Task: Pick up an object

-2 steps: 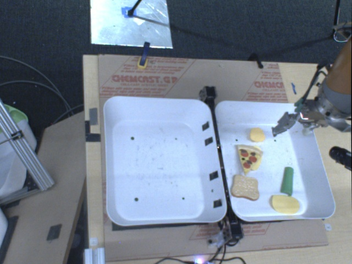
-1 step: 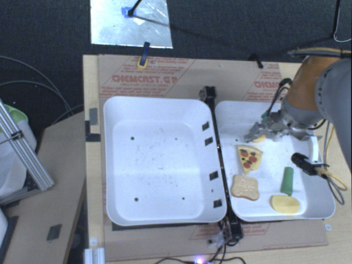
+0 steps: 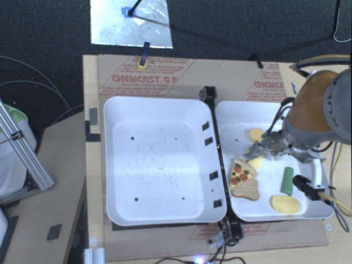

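1. i count two bins: left bin (image 3: pixel 159 158), right bin (image 3: pixel 231 114).
2. right bin holds five toys: pizza slice (image 3: pixel 241 172), tan cookie (image 3: pixel 246 190), green stick (image 3: pixel 287 181), yellow disc (image 3: pixel 256 134), yellow lemon (image 3: pixel 285 204).
3. pincer (image 3: pixel 257 150) sits low above the pizza slice; i cannot tell its state, the tips blur together.

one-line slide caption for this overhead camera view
KUKA gripper low in the right bin beside a pizza slice toy, green cylinder and yellow pieces.
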`<action>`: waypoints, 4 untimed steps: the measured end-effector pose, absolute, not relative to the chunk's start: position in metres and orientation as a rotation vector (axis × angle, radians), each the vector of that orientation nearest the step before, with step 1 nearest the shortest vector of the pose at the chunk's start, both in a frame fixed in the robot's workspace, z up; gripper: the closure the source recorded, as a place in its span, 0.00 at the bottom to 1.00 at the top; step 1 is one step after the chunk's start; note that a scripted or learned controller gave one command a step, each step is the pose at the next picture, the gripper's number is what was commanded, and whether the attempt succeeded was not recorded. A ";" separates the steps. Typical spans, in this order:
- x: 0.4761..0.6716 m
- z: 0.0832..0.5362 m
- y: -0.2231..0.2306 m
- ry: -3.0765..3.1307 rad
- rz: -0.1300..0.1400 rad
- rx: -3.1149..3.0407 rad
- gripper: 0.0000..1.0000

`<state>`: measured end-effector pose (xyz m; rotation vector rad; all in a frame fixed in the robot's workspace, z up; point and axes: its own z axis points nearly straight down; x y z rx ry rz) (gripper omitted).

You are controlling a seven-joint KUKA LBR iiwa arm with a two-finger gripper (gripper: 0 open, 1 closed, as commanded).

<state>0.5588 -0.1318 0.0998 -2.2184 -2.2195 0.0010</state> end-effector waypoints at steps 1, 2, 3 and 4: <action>0.577 0.084 -0.120 -2.228 -0.003 -2.217 0.00; 0.609 0.086 -0.083 -2.233 -0.005 -2.215 0.00; 0.573 0.085 -0.180 -2.215 0.004 -2.232 0.00; 0.526 0.084 -0.096 -2.226 -0.001 -2.210 0.00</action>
